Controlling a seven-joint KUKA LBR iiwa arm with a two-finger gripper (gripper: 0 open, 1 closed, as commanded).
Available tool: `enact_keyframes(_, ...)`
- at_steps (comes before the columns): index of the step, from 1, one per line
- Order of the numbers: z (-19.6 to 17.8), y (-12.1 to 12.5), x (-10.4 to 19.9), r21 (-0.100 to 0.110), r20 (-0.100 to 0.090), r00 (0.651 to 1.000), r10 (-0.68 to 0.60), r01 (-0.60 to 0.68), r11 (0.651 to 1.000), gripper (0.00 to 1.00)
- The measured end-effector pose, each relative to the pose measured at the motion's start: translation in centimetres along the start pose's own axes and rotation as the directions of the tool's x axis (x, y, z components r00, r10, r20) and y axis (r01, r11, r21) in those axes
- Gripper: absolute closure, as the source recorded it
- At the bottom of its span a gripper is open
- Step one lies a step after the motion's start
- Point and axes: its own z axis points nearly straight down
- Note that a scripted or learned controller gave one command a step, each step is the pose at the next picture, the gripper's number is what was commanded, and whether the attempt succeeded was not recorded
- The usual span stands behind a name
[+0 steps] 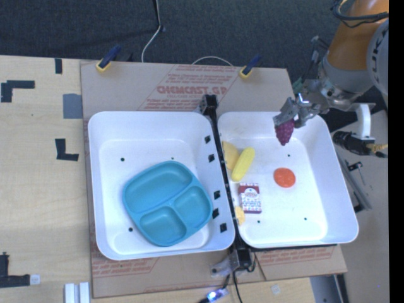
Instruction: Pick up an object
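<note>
In the left bin (101,131) lies a blue divided plate (166,202). In the right bin (334,169) I see a yellow corn cob (243,163) at its left, a small red carton (250,198) nearer, and an orange disc (285,178) mid-bin. My end effector (289,120), over the far right, grips a purple object (285,132), lifted.

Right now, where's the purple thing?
The purple object hangs between the gripper's fingers over the right bin's far corner, above the orange disc.
</note>
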Motion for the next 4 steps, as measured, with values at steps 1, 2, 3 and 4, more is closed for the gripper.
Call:
enact_keyframes(1, 1.4, -1.6, 5.3, 0.008, -0.002, 1.0, -0.003, 0.003, 1.0, 1.0)
enact_keyframes(2, 2.1, -1.4, 11.4, 0.007, -0.002, 1.0, -0.004, 0.004, 1.0, 1.0)
enact_keyframes(3, 1.5, -2.2, 17.1, 0.007, -0.002, 1.0, -0.005, 0.005, 1.0, 1.0)
enact_keyframes(4, 3.3, -3.3, 21.8, 0.009, 0.0, 1.0, -0.003, 0.003, 1.0, 1.0)
